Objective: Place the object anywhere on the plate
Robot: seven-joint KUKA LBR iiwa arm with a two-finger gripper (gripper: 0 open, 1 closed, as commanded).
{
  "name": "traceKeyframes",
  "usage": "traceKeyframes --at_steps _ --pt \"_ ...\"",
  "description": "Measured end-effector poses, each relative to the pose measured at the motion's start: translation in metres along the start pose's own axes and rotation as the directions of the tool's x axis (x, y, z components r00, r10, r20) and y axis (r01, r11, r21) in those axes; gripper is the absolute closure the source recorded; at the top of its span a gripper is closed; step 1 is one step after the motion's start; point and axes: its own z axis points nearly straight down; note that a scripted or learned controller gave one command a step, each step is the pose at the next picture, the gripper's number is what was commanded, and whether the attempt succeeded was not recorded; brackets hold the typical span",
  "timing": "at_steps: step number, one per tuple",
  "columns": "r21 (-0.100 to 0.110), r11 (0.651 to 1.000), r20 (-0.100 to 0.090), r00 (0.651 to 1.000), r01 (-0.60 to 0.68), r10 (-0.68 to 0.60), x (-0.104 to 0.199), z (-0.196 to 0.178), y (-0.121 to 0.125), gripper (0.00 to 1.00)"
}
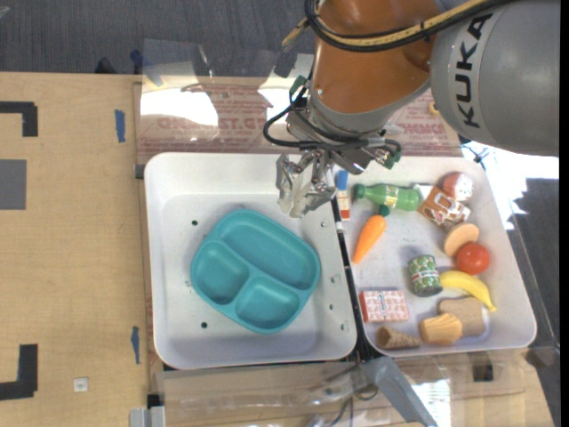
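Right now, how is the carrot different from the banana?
The carrot is orange with a green top; the banana is yellow. The carrot is straight and pointed, lying near the bin's left wall; the banana is curved, lying nearer the right side. Both are toy foods in the right bin.

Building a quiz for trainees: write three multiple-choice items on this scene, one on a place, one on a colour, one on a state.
1. The plate lies in:
A. the left bin
B. the right bin
C. neither bin

2. The plate's colour:
A. white
B. teal
C. red

3. The carrot is:
A. on the plate
B. between the fingers of the pincer
C. lying in the right bin

Key: 1 A, it sits alone in the left bin; 2 B, teal against white; 3 C, it rests beside the green bottle.
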Motion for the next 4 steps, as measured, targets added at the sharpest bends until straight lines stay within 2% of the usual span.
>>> traceKeyframes --at_steps 1,2,3,4 --pt "0.003 0.958 0.001 0.958 0.287 -0.287 0.08 0.041 0.017 1.0" --pt "0.012 0.887 0.007 0.887 0.461 -0.461 0.058 -0.042 -0.008 1.0" --pt "0.002 0.671 0.002 0.671 0.741 -0.741 0.085 0.001 0.027 1.0" --pt "0.004 0.72 0.005 0.72 0.694 -0.694 0.0 0.034 -0.015 1.0"
